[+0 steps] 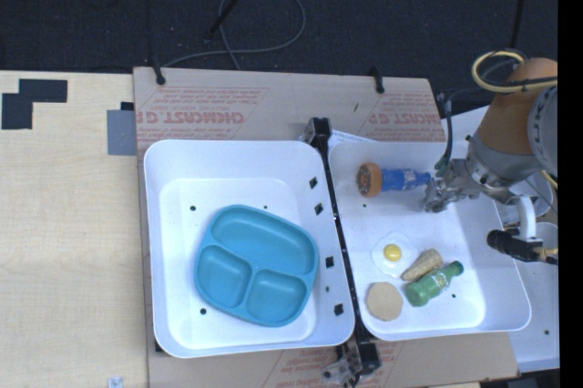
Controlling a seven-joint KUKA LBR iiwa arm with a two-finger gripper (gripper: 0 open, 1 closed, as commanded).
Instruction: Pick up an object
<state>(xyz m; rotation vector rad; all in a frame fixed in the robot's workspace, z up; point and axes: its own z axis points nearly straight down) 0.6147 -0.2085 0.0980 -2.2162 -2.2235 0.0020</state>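
On the worktop (73, 222) you have two white bins side by side. At the nine o'clock side sits the left bin (173, 168), which carries a blue divided plate (255, 263) with three compartments, lying flat and turned at a slant. At the three o'clock side sits the right bin (492, 304), where the small things lie.

Look toward twelve o'clock in that right bin: a tube-like toy (390, 179) lies on its side, with a blue body and a round orange-brown end pointing toward nine o'clock. The gripper (437, 197) sits right at its three o'clock end, very near or touching it; you cannot tell from this view whether the jaws are apart or together, nor whether they have anything between them.

Toward six o'clock you see a fried egg toy (393, 254), white with a yellow yolk. Just beside it lie a tan wedge-shaped piece (422, 266) and a green bottle (432, 283), both tilted. A round tan disc (384, 301) lies close by at seven o'clock from the bottle.
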